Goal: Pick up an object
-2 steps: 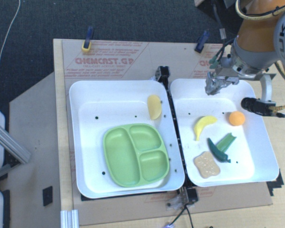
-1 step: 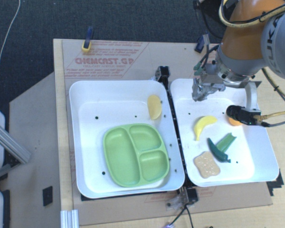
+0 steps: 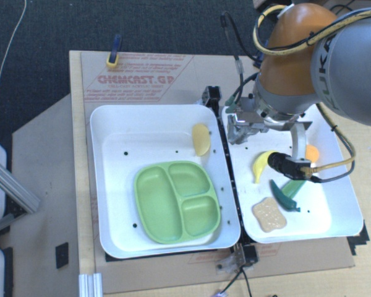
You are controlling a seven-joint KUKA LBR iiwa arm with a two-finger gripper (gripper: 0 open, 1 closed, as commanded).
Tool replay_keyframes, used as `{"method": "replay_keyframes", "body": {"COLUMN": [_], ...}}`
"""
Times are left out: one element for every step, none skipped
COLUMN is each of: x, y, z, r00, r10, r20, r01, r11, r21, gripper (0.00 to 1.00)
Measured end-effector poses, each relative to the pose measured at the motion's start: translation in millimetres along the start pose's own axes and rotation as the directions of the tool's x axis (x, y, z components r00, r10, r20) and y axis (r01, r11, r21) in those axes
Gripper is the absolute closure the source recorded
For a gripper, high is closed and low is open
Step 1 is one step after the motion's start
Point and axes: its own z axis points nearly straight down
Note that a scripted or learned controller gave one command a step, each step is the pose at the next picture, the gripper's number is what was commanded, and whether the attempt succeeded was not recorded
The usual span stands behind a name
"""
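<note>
A dark carpeted floor (image 3: 43, 48) surrounds the counter (image 3: 142, 79), a tan board with red lettering and a small blue-and-yellow clamp (image 3: 114, 51) at its far edge. Two shallow white bins sit on it side by side. The left white bin (image 3: 111, 129) holds a green plastic divided tray (image 3: 176, 200) and, near its far right corner, a pale yellow oblong piece (image 3: 201, 139). The right white bin (image 3: 340, 218) holds a yellow banana-shaped toy (image 3: 260, 165), a teal plastic piece (image 3: 286, 193), a tan slice of toy bread (image 3: 269, 215) and something orange (image 3: 311, 153), mostly hidden. The grey arm with its orange band (image 3: 297, 42) hangs over this bin; the tool (image 3: 244, 129) sits by the divider, and I cannot tell how open it is.
</note>
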Motion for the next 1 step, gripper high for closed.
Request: {"method": "replay_keyframes", "body": {"x": [52.4], "y": [-24.5], "z": [-6.5], "r00": [1.000], "r10": [-0.001], "r20": [-0.001], "r01": [0.001], "r11": [1.000], "r21": [-0.001], "gripper": [1.00]}}
